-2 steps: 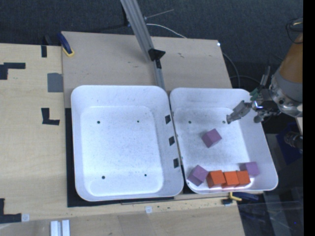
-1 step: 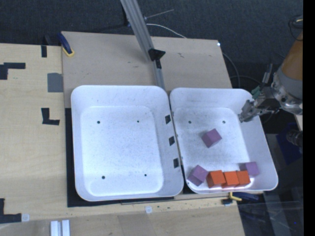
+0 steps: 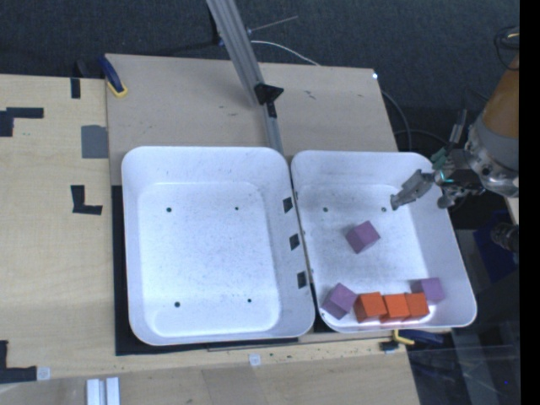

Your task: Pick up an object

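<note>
The arm (image 3: 498,133) reaches in from the right, its pincer (image 3: 411,189) angled down-left with nothing between the fingers.

two white bins (image 3: 135,226), three purple blocks (image 3: 363,236), three orange blocks (image 3: 392,307)

Two shallow white bins sit side by side on a pale wooden surface (image 3: 194,99), the left bin (image 3: 135,226) and right bin (image 3: 439,234) touching along their inner rims, where three small dark clips (image 3: 294,241) line the seam. A slanted grey metal rail (image 3: 240,45) runs down from the top edge to the bins' junction, with a black bracket (image 3: 267,94) near its lower end. Black tape marks (image 3: 82,199) and a grey patch (image 3: 94,140) dot the board at left. A blue-and-yellow clamp (image 3: 113,77) grips the upper left corner; thin white cables (image 3: 295,53) trail across dark carpet (image 3: 380,15) beyond.
</note>
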